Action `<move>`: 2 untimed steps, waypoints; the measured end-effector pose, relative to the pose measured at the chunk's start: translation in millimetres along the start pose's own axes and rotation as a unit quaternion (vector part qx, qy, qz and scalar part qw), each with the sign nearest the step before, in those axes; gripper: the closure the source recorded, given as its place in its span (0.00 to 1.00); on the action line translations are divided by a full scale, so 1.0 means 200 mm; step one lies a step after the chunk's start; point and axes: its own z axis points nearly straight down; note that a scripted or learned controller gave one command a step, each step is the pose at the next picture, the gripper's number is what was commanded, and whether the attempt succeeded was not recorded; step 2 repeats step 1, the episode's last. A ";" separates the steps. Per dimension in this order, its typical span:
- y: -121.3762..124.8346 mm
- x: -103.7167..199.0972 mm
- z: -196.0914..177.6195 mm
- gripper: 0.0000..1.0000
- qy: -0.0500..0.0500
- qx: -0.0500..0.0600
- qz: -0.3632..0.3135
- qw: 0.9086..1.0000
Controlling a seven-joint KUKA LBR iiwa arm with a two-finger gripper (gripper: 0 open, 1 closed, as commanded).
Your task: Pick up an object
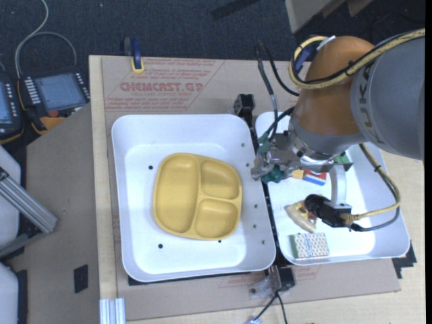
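Dark carpet all round, cables and a small screen at the left, a table [108,181] faced in tan board carrying two shallow white bins side by side. In the left bin [128,147], a yellow sectioned tray [197,196] lying flat near the middle. In the right bin [385,238], small clutter: a patterned flat packet [310,246] by the near edge, a pale wedge-shaped piece [297,212] just above it, a red-and-blue item [314,177] and something green [275,174] toward the bin's left wall. Low over that left wall, the gripper [268,165], wrist and orange band hiding most of it from above. Open or closed: cannot tell. Nothing seen held. Nearest candidate, the green thing, touching or just under the gripper; too hidden to give its long axis. Other pieces toward the table's near edge, a short way off. Probably a descent onto the green thing, grasp not yet confirmed.
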 end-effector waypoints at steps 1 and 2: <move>-0.01 0.28 -0.07 1.00 0.000 -0.003 -0.001 1.000; -0.01 0.28 -0.07 1.00 0.000 -0.003 -0.001 1.000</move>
